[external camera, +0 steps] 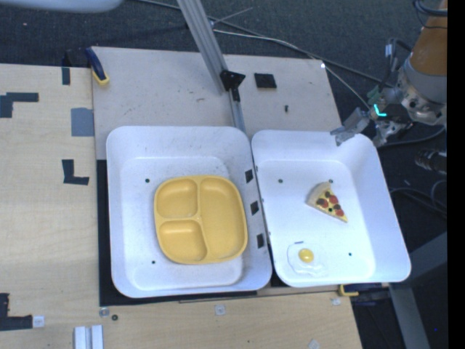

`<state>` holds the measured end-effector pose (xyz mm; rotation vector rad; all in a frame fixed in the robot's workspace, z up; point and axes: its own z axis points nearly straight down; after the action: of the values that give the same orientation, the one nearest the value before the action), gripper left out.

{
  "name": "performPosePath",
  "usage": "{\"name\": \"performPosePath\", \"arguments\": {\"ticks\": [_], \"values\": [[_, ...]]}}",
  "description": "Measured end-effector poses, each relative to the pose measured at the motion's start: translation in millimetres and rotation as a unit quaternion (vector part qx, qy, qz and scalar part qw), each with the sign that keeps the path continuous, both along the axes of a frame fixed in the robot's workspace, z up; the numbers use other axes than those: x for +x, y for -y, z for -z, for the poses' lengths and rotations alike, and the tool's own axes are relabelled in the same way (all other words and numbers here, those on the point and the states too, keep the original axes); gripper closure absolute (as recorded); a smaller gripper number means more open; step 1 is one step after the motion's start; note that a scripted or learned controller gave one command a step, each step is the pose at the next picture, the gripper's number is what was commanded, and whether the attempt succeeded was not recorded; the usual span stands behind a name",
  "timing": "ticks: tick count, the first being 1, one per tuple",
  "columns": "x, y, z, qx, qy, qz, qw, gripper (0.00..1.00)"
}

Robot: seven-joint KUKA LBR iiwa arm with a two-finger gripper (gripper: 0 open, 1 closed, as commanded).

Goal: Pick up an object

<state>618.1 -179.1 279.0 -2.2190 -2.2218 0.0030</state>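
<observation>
1. Nearest the camera, a white-and-yellow toy fried egg (305,258) is seen lying flat on the floor of the right shallow white bin (378,195), close to that bin's near wall.
2. Farther back in the same bin, a tan toy pizza slice with red toppings (328,201) is found lying flat, well apart from the egg, its point directed toward the near right.
3. In the left shallow white bin (123,195), a yellow plastic plate divided into three compartments (200,219) is set on the floor, roughly centred.
4. The two bins are placed side by side, their inner rims touching.
5. The grey two-finger gripper (356,127) is held over the far right corner of the right bin, just above its rim, reached in from the right beneath the arm's orange band (430,49).
6. Nothing is seen between the fingers; whether they are spread wide or drawn narrow cannot be told from this angle.
7. The gripper is well apart from both the pizza slice and the egg; neither is touched.
8. A slanted grey metal post (203,31) is seen rising across the far side of the bench.
</observation>
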Motion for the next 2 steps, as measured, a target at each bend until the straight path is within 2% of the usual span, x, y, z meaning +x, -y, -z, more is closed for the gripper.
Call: {"name": "performPosePath", "arguments": {"ticks": [1, 2], "values": [[0, 0, 0, -0.0002, 0.001, 0.0, 1.0, 0.0], [9, -5, 50, -0.0002, -0.001, -0.001, 1.0, 0.0]]}}
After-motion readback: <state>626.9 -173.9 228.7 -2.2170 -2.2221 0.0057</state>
